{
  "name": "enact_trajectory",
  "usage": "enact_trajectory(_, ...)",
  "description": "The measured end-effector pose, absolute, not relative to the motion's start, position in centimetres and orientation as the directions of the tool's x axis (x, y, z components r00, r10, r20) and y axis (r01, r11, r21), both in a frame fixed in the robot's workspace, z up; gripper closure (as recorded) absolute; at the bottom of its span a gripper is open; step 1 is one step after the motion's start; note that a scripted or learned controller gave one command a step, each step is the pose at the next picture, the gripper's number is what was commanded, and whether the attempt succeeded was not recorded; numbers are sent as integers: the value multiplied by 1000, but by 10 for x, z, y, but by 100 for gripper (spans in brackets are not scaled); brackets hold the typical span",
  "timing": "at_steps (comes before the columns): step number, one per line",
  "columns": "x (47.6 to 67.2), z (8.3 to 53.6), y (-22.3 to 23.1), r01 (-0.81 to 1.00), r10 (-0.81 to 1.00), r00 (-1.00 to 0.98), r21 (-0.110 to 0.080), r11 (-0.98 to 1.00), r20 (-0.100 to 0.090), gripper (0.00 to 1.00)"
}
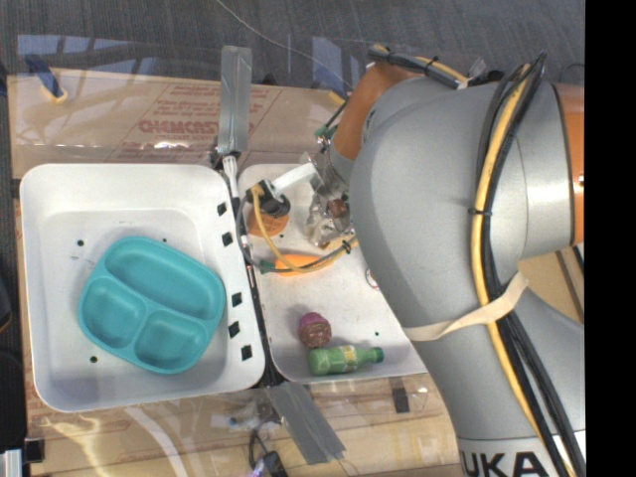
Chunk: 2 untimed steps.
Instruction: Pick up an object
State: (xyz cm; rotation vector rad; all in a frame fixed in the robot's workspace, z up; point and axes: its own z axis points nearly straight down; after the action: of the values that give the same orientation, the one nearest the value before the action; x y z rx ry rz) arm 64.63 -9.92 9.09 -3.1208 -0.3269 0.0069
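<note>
My gripper (326,219) reaches down into the far part of the right bin (378,351), with the big grey arm covering much of that bin. An orange object (264,224) lies just left of the gripper, against the bin's left wall, and another orange piece (290,261) sits a little nearer the camera. A maroon ball-like object (314,329) and a green bottle (344,359) on its side lie apart from the gripper at the bin's near end. What sits directly under the gripper is hidden.
The left bin (60,197) holds a teal divided plate (151,304). A grey divider with black clips (238,266) runs between the two bins. Cardboard and plastic sheeting (149,117) lie behind the bins.
</note>
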Motion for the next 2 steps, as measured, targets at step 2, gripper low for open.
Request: enact_trajectory(2,633,100,-90,207,207,978,-8,-978,-9,100)
